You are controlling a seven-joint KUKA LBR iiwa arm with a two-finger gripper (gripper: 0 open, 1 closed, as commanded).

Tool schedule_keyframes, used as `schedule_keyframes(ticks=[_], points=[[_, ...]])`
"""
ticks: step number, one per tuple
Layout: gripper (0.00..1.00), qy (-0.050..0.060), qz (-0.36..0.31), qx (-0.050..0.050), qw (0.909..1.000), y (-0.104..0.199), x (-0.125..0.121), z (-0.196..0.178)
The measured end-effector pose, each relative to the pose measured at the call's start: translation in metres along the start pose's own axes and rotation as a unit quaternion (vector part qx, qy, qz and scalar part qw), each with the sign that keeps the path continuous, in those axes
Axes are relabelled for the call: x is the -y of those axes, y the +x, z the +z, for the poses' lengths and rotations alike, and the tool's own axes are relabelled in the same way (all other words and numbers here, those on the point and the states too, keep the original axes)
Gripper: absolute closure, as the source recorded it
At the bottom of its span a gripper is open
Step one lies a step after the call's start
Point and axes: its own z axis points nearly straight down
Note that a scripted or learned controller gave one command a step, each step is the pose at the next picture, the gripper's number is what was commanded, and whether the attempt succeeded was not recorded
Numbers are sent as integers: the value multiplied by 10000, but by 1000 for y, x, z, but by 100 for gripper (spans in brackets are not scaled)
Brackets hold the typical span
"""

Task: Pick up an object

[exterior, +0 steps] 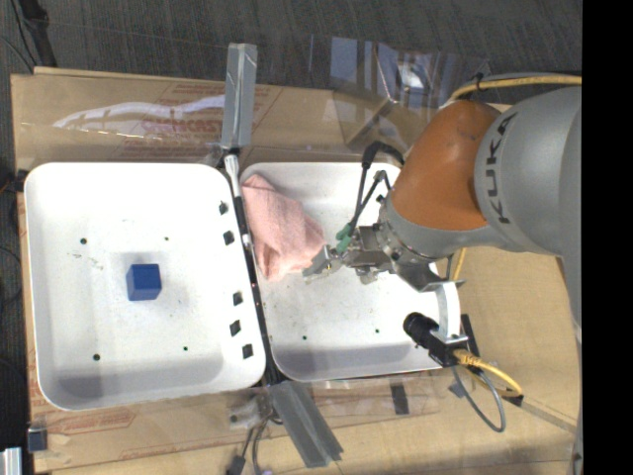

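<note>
Pink cloth (276,230) lies crumpled in the right bin (326,359), against its left wall. The tool (318,267) sits low at the cloth's lower right edge, touching or just beside it; grip state cannot be determined. 1 blue cube (144,281) rests in the left bin (59,196), well apart.

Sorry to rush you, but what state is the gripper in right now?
Gripper: cannot be told; it sits at the edge of the pink cloth.
</note>
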Motion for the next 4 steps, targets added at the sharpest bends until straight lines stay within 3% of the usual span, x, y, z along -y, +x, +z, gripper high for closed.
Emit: schedule_keyframes(ticks=[1,2,3,4], points=[[0,-4,350,4,9994,-16,-46,60],[0,-21,-128,-1,9999,-15,-109,118],[100,-17,-144,-10,9999,-14,-110,109],[100,-26,-1632,13,9866,22,-159,19]])
